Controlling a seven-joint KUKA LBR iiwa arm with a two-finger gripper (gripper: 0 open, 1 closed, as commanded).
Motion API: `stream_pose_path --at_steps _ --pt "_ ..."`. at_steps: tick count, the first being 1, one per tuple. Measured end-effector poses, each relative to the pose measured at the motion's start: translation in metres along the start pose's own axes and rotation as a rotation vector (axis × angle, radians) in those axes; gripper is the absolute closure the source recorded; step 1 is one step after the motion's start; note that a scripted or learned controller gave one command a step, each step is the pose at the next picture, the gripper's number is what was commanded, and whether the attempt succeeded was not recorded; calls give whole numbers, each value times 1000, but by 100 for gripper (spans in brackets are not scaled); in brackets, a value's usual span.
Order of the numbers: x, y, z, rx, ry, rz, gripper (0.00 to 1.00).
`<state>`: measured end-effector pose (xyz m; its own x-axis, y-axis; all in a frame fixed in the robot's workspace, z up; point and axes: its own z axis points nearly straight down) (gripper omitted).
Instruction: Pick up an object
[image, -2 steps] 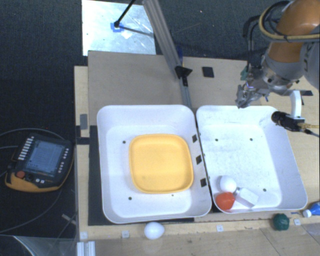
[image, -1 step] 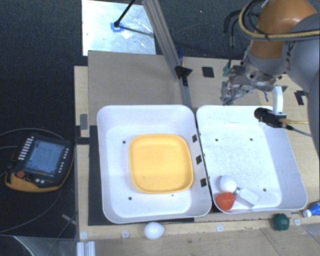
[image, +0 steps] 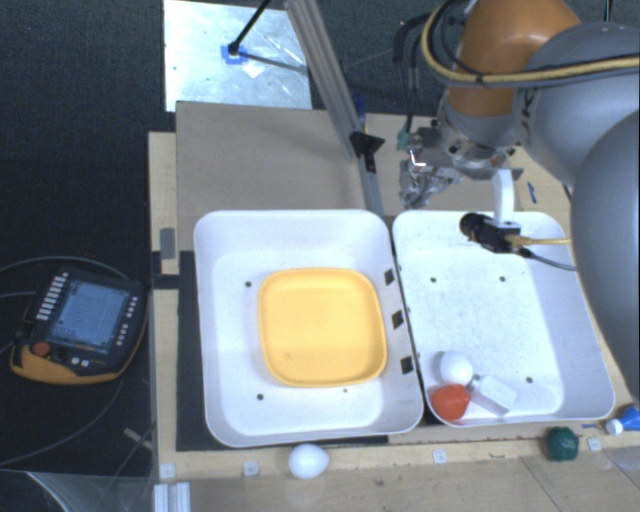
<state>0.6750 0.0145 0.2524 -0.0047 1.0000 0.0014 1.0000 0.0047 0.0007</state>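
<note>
Our gripper (image: 425, 185) hovers above the right bin's (image: 560, 330) far edge; we cannot tell its state. The pickable things, a white ball (image: 456, 367), an orange ball (image: 450, 401) and a white block (image: 494, 393), crowd the near corner, probably nudged together there.

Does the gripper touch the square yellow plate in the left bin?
Apart. The camera view shows the gripper above the right bin's far edge, away from the square yellow plate.
</note>
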Motion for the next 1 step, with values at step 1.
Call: stream_pose_path --at_steps 1 --pt "61 -3 12 0 0 -1 100"
